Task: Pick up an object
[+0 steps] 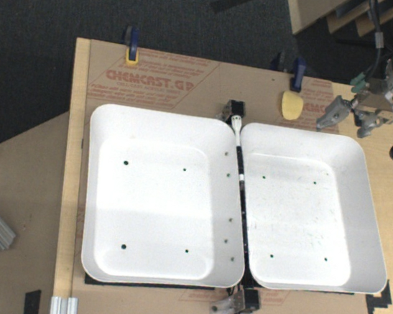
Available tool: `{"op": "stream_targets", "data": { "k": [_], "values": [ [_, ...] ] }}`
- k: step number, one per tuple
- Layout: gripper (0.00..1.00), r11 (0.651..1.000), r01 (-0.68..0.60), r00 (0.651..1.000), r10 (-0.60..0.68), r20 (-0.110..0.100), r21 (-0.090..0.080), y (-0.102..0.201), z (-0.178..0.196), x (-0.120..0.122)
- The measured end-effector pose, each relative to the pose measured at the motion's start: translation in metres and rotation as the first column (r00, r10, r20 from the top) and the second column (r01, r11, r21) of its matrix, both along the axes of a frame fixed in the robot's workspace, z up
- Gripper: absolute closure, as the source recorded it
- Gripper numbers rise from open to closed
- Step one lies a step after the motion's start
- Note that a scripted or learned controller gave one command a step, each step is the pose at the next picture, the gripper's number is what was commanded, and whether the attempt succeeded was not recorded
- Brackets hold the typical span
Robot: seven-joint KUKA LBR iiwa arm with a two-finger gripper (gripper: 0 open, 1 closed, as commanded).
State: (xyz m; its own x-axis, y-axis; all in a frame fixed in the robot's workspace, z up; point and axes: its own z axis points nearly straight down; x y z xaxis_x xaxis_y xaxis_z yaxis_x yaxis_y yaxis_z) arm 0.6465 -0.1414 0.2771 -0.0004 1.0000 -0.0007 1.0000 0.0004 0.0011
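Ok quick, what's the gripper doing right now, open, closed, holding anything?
Gripper: open, holding nothing, past the right bin's far edge, right of a yellow object on the board.

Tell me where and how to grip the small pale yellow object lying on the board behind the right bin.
Probably from above, across the narrower upper part of the small pale yellow object: it lies flat on the brown board, apart from the right white bin.
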Motion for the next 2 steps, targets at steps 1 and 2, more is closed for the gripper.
{"op": "stream_targets", "data": {
  "k": [1,2],
  "values": [
    [1.00,1.000,-0.001,1.000,0.001,0.003,-0.001,0.000,0.011,0.001],
    [1.00,1.000,-0.001,1.000,0.001,0.005,-0.001,0.006,0.042,-0.012]
  ]
}}
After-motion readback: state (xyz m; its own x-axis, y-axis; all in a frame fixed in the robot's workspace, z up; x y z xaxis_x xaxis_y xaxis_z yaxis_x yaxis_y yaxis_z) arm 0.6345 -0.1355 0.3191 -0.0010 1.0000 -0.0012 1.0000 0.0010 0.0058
